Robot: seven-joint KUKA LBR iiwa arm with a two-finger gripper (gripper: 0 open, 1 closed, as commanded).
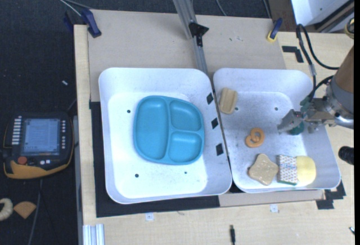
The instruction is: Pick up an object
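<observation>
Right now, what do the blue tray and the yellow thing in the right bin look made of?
Blue tray: likely moulded plastic, smooth and matt, with uniform colour and rounded compartment walls. Yellow thing: pale, soft-edged and dull, possibly foam or sponge; too small to be sure.

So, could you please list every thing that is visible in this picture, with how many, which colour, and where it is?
bins: 2, white, side by side on the bench
divided plate: 1, blue, middle of the left bin
bread roll: 1, tan, right bin, far left corner
pretzel: 1, orange, middle of the right bin
toast slice: 1, beige, right bin, near edge
patterned sponge: 1, white with a green edge, right of the toast
round yellow thing: 1, pale yellow, beside the sponge
handheld screen: 1, grey and orange, on the floor at left
clamps: 2, blue, bench's far corners
gripper: 1, grey, over the right bin's right side
</observation>
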